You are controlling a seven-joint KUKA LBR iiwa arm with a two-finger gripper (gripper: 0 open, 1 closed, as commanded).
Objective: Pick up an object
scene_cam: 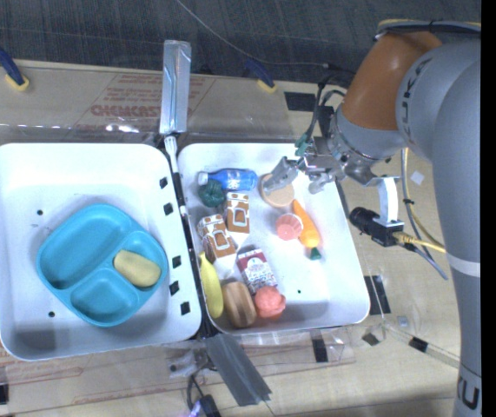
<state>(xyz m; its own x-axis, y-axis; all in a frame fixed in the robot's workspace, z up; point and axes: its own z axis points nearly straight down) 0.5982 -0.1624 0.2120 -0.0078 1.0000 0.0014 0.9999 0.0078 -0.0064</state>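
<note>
Blue clamps (10, 68) on cardboard backing (100, 94)

Gripper (304, 170) low, wrist bent leftward

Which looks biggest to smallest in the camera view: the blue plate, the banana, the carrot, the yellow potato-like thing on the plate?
1. Blue divided plate, by far the largest.
2. Banana.
3. Carrot and yellow potato-like piece: the carrot is longer, the yellow piece fatter, so too close to rank.
</note>
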